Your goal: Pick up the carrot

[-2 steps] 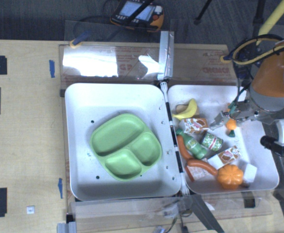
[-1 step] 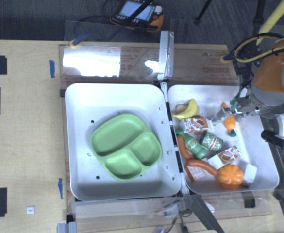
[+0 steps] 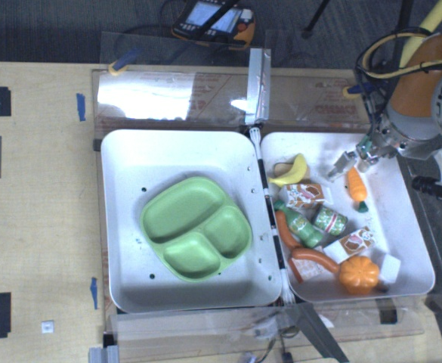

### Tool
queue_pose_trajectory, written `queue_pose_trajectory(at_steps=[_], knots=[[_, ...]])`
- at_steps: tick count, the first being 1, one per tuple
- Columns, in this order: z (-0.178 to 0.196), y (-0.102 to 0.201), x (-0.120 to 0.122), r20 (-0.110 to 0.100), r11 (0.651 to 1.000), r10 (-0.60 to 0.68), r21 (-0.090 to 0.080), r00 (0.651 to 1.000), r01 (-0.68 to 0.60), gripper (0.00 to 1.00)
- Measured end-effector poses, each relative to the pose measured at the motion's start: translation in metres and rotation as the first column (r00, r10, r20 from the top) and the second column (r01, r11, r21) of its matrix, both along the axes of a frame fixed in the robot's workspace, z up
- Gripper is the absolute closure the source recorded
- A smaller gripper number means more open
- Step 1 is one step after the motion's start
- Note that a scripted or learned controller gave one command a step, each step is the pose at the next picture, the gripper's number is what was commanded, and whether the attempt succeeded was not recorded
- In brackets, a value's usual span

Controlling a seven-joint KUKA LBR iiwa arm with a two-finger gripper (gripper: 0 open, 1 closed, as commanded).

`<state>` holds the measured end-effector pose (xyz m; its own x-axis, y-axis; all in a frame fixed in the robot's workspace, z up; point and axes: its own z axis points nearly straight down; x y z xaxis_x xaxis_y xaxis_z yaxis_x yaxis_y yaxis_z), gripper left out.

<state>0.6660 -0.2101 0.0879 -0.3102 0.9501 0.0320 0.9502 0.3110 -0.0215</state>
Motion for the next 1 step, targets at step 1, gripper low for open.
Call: queue_pose_trajectory(at_steps=[1], knots=[[0.0117,-0.0039,0.0055,0.035,1.0,0.003,-0.022,0.999,-0.003,1.0]])
